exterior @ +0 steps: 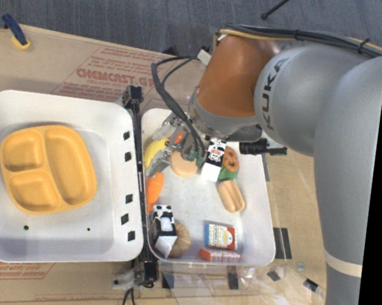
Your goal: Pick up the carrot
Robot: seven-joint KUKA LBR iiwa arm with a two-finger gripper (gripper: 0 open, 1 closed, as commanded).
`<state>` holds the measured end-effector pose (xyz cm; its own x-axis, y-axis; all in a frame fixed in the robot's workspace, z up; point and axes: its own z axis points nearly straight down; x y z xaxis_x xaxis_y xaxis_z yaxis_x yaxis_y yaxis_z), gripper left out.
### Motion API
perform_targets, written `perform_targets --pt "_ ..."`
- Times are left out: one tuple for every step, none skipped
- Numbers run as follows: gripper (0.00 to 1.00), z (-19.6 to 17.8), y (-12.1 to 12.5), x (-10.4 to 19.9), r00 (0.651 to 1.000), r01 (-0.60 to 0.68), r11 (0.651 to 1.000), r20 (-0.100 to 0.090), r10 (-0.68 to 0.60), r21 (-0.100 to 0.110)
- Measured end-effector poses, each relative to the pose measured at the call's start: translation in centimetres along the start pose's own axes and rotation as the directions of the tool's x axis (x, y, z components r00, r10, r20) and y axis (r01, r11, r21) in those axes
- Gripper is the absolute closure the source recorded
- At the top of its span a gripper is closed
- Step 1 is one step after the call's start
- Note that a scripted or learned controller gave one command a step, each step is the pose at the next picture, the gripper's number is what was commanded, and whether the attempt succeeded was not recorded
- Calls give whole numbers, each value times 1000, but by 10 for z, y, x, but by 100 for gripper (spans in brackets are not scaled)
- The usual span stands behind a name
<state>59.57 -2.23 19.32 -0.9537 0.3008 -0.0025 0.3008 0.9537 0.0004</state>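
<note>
In right bin (258, 222), carrot (154, 188) under claw (166, 154)

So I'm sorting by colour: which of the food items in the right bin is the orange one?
The carrot, lying along the right bin's left wall, below the gripper.

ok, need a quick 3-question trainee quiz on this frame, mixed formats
1. True or false: the orange toy carrot lies in the same shallow white bin as the yellow three-compartment plastic tray.
2. Multiple choice: the carrot rests against which side of its bin? A) left wall B) right wall C) near edge
3. Fill in: the grey arm's hand hovers over the bin's ____ corner, far-left or near-right.

Key: 1 false, the tray sits in the left white bin; 2 A; 3 far-left.
</note>
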Motion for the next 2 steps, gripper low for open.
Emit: perform_targets --pt "0 0 0 0 1000 0 1000 0 0 0" --pt "0 0 0 0 1000 0 1000 0 0 0"
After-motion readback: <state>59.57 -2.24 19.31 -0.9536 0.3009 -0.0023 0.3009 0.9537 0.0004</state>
